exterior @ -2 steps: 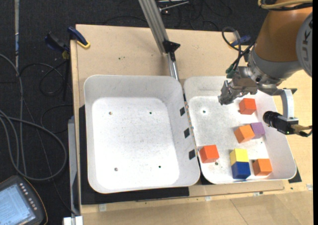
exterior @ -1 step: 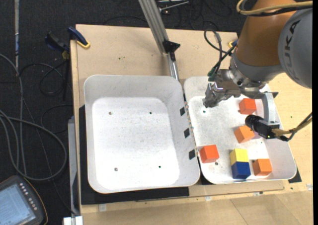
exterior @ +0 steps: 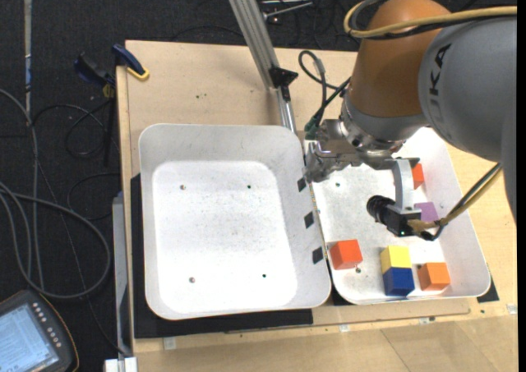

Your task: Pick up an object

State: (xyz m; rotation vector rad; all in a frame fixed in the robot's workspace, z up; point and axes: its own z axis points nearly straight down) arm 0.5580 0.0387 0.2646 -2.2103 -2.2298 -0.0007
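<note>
- The gripper [exterior: 316, 167] hangs over the right bin [exterior: 353, 210], at that bin's left wall and toward its far end. From above, I cannot tell whether it is apart or together. No block shows in it.
- The arm [exterior: 460, 75] crosses the right bin's far half from the right, so its wide wrist covers much of the floor there.
- The lone orange block [exterior: 345, 253] sits in the right bin near its left wall, toward the wall nearest the camera. It touches nothing, which probably makes it the easiest pick.
- The yellow block [exterior: 395, 257] and blue block [exterior: 399, 281] stand touching each other at the middle of that near wall. A gripper closing on one may nudge the other.
- The corner orange block [exterior: 433, 276] lies just beside the blue one, in the right bin's near right corner. The walls there leave little room to come down around it.
- The purple block [exterior: 427, 213] lies by the right bin's right wall, about midway along it. The half-hidden orange block [exterior: 417, 173] sits farther back, partly behind the wrist.
- The left bin [exterior: 218, 222] butts against the right bin's left wall.
- Judged from this, the pick is not yet made. The gripper stands apart from every block, the lone orange one being closest.
</note>
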